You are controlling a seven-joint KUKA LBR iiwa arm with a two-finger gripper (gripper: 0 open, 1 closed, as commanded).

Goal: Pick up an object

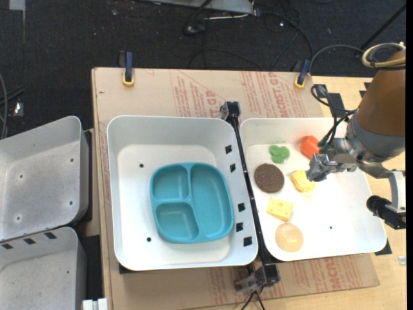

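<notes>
The gripper [317, 171] hangs low over the right-hand white bin [348, 241], reaching in from the right on a grey arm with an orange band [387, 99] above the wrist. Whether it is open or closed cannot be told, as its tip is dark and partly blurred. Just below and to its left, touching or nearly so, lies a small yellow block [301, 181], the closest object and, in my judgement, the likely target. Its long axis seems to run on a slant, though it is too small to be sure. Just above the gripper sits an orange piece [308, 144]. Further left are a green toy [279, 153] and a brown round disc [269, 177]. Below lie a yellow cheese wedge [280, 209] and a pale round piece [289, 237]. Well apart, in the left bin [129, 192], rests a blue divided tray [191, 202].
</notes>
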